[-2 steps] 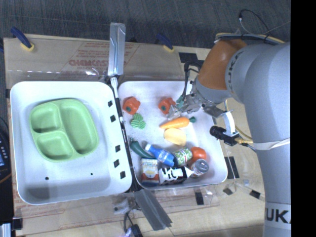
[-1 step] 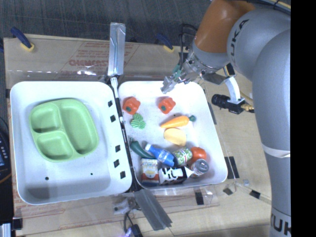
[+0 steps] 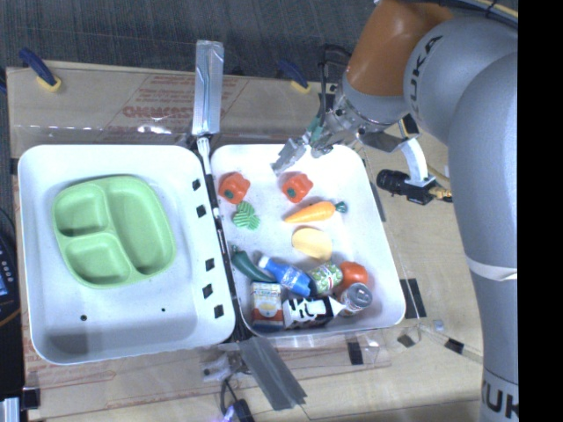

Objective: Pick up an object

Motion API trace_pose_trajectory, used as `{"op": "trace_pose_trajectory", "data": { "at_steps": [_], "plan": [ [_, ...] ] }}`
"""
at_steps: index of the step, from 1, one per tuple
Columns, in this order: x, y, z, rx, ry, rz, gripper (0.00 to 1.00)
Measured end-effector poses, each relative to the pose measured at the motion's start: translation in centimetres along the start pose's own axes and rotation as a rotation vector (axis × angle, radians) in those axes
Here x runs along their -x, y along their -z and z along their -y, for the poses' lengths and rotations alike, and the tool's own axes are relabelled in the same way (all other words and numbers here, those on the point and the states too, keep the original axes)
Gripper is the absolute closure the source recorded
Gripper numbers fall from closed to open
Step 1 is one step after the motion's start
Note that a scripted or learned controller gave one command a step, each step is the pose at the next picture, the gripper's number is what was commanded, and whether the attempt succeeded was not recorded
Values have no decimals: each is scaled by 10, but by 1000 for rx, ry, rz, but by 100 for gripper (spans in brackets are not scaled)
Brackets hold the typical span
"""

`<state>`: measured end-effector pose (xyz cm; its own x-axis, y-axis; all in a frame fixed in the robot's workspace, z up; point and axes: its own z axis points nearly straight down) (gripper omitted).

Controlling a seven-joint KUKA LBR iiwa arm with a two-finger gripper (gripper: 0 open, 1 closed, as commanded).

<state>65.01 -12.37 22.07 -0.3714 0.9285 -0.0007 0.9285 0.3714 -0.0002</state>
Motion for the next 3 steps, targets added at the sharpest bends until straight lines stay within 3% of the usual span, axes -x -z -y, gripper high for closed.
{"op": "trace_pose_trajectory", "data": {
  "at_steps": [1, 2, 3],
  "plan": [
    [69, -75, 21, -4, 75, -3, 0],
    [77, -129, 23, -1, 172, -2, 0],
    [48, -128, 56, -1, 238, -1, 0]
  ]
}}
